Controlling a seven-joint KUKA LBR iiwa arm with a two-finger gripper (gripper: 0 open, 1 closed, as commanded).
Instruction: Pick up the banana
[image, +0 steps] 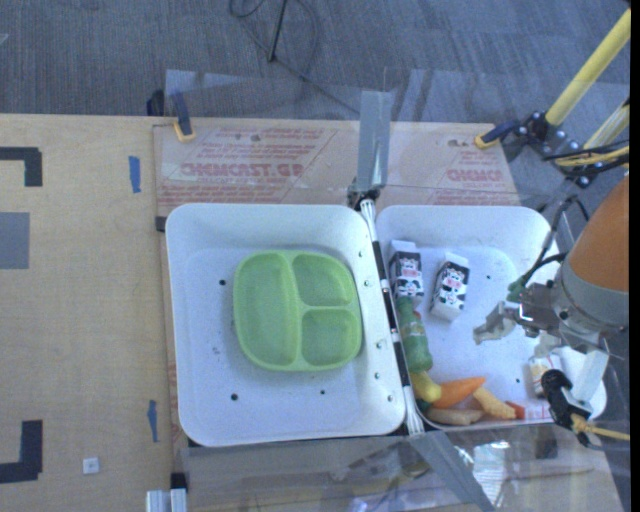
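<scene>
Bench: (80, 330) plain tan board, blue tape bits and black corner marks out toward 9 o'clock.

Left bin: (200, 390) shallow, white, sitting mid-frame.

Green plate: (297, 308) three-section, lime coloured, flat in the middle of the left bin, well apart from everything else.

Right bin: (470, 225) white too, snug against the left bin's 3 o'clock side, all the small stuff in here.

Milk cartons: two little cow-print ones, first (406, 272) up against the divider wall, second (451, 288) just beside it at its 3 o'clock, both toward the bin's 12 o'clock half.

Green veg thing: (413, 338) long, running along the divider below the first carton; hard to say exactly what it is.

Banana: (428, 386) small yellow piece down at roughly 7 o'clock in the right bin, close to the divider, touching the bottom end of the green thing.

Carrot: (461, 388) orange, just beside the banana at its 3 o'clock.

Other bits: tan sausage-ish piece (455, 416) along the 6 o'clock rim, yellow-orange piece (494, 403) next to it.

Gripper: (496, 325) hanging over the 3 o'clock side of the right bin, well apart from the banana, nothing visibly in it. Wide or narrow? Can't tell, too blurry.

Arm: (605, 250) grey with the orange band, coming in from 3 o'clock.
</scene>
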